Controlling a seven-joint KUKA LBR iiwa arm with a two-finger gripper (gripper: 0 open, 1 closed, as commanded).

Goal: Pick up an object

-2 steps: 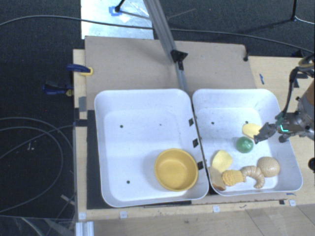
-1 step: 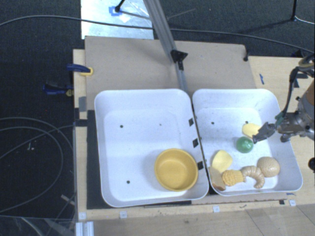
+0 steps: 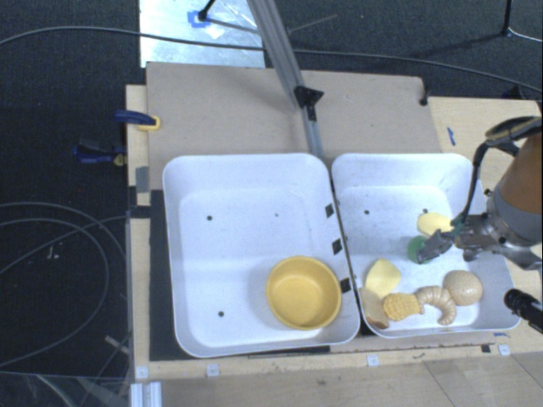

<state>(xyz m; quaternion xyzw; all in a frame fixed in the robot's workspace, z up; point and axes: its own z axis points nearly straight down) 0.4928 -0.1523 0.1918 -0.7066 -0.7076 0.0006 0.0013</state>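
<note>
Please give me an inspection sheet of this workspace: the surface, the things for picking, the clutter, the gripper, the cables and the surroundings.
Surface: bench bearing a left bin and a right bin, side by side.
Job's things: yellow bowl in the left bin; in the right bin a pale yellow piece, green object, yellow wedge, corn cob, tan croissant-like piece, beige round piece.
Clutter: nothing seen.
Gripper: gripper low over the right bin, beside the green object; grasp cannot be judged.
Cables: black cables on the floor at left.
Surroundings: dark carpet; blue clamps on the bench's left edge; grey pole.
</note>
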